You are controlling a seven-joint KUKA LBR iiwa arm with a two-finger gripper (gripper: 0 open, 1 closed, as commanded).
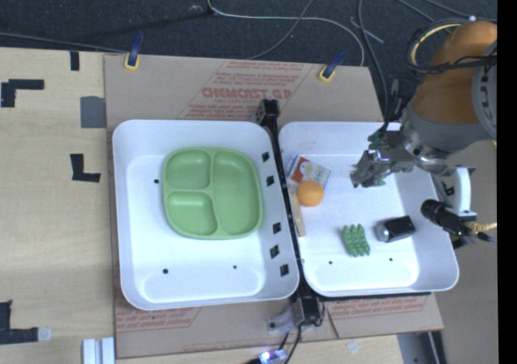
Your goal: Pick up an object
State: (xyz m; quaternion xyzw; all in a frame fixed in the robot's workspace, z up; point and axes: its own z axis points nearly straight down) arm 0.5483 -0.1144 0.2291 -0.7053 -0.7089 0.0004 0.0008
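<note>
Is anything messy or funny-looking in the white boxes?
Nothing looks spilled or broken. The green plate lies flat in the left bin. In the right bin, the orange ball, green toy and black thing lie scattered apart.

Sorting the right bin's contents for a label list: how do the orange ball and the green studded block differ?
The orange ball is round and smooth; the green studded block is oblong and bumpy. The ball sits by the bin's left wall, touching a small printed packet; the block lies apart, nearer the front. Both are small and rest in the right bin.
</note>
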